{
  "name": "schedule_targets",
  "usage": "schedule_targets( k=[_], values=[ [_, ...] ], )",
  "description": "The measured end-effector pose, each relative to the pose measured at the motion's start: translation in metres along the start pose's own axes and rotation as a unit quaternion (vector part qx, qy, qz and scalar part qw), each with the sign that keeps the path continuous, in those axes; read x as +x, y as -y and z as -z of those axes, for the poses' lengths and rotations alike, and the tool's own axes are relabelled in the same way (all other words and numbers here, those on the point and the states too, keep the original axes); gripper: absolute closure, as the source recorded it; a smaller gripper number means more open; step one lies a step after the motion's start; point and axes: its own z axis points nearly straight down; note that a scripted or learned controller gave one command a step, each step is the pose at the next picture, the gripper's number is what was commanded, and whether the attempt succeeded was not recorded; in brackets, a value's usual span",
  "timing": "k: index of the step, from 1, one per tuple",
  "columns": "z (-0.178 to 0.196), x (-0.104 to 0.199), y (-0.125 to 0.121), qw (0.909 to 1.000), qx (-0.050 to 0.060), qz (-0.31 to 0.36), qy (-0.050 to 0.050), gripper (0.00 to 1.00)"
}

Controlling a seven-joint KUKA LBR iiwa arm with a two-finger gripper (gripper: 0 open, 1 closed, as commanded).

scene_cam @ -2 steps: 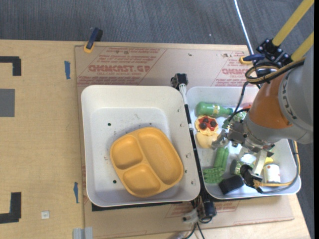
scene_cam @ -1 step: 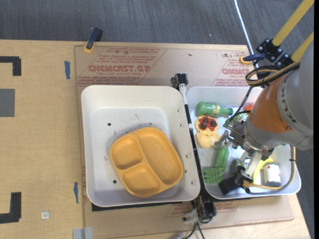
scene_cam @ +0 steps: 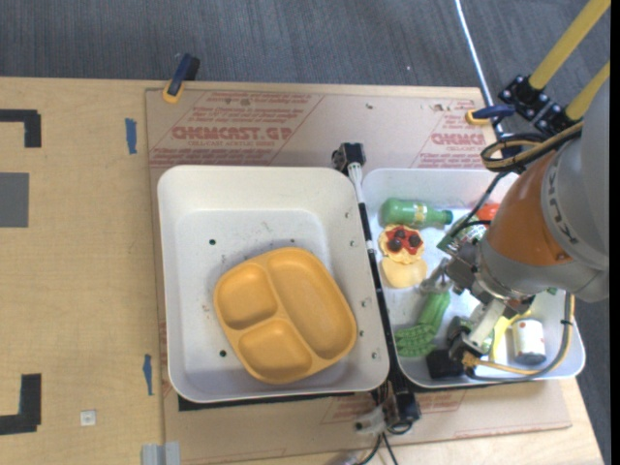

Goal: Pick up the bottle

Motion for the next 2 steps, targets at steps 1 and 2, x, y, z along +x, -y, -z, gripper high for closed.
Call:
schedule_targets(
  k=[1, 2],
  values=[
    [0.001, -0.012, 0.011, 0.987, -0.001, -0.161, 0.0, 0.0],
    [0.095, 0.034, 0.039, 0.9693, 0.01, -0.246, 0.006, 0.0]
  ],
)
